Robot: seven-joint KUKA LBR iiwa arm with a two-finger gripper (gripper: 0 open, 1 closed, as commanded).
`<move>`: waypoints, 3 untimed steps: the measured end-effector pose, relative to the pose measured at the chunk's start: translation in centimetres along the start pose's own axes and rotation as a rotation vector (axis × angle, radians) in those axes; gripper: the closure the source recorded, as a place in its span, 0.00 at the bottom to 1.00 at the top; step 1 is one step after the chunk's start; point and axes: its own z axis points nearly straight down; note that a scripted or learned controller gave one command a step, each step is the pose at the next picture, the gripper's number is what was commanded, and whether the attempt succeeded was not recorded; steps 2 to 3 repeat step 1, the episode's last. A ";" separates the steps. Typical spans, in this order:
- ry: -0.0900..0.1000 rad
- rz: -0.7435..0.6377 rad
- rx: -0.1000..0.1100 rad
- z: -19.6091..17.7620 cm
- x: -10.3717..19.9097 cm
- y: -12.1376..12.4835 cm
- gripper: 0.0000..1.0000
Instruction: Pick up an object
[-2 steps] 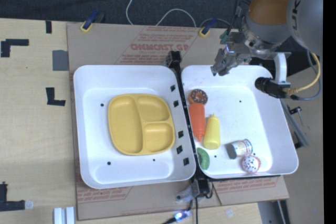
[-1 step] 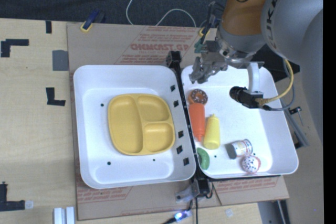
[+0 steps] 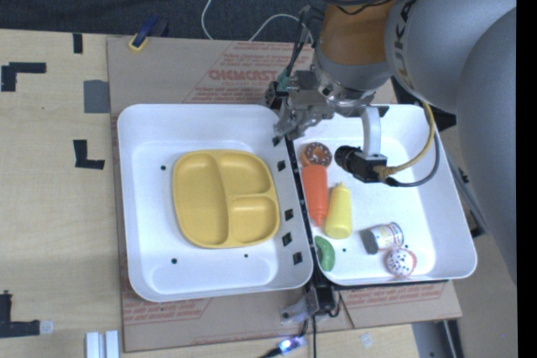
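Note:
My gripper [image 3: 291, 115] hangs over the far end of the divider between the two bins, just up and left of a small chocolate doughnut [image 3: 316, 153]. The doughnut lies in the right bin [image 3: 436, 180] near its left wall. Below it come an orange carrot [image 3: 315, 193] and a yellow bottle [image 3: 339, 211], side by side. A green item [image 3: 324, 253] rests at the near left corner. A small silver can [image 3: 384, 236] and a white ball with red dots [image 3: 401, 262] sit near the front edge.
The left bin [image 3: 143, 205] holds a yellow divided plate [image 3: 225, 199]. The arm's orange band [image 3: 369, 4] and grey body [image 3: 470, 38] overhang the right bin's far and right sides. A black cable part [image 3: 359, 163] dangles right of the doughnut.

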 end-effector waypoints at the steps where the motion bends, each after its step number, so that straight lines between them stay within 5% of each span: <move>1: -0.001 0.001 0.002 2.2 4.9 -1.7 1.00; 3: -0.001 0.001 0.002 2.2 4.9 -1.7 1.00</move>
